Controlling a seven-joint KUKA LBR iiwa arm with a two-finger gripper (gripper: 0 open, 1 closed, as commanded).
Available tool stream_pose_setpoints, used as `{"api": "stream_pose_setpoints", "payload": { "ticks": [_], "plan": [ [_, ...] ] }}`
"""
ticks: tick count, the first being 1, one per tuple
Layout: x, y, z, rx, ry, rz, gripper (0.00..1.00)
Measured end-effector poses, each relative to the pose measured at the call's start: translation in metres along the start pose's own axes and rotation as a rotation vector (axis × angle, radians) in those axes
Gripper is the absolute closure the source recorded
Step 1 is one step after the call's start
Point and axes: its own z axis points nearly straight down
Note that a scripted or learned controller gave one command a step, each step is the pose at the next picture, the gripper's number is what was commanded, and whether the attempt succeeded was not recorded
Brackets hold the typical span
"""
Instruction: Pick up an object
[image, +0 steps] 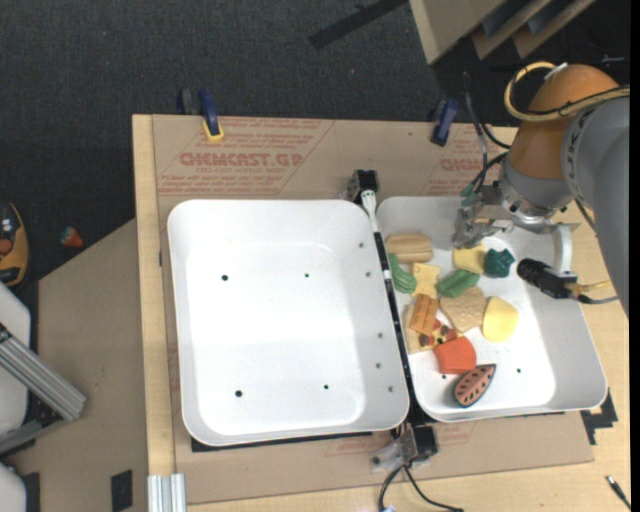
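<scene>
The small yellow block (467, 259) lies in the right-hand white bin (570, 360), touching a teal lump (499, 263). The jaws (474, 228) hover just above it; I cannot tell whether they are open. Crowding may cause a glancing miss.

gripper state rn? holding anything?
Gripper: cannot be told. It sits low in the right bin, at the far end of the toy pile; nothing visibly held.
</scene>
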Motion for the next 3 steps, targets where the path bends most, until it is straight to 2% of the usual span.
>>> {"api": "stream_pose_setpoints", "payload": {
  "ticks": [1, 2, 3],
  "plan": [
    [0.000, 0.000, 0.001, 0.001, 0.000, 0.000, 0.00],
    [0.032, -0.076, 0.012, 0.012, 0.005, 0.004, 0.00],
    [0.057, -0.083, -0.002, 0.010, 0.004, 0.000, 0.00]
  ]
}}
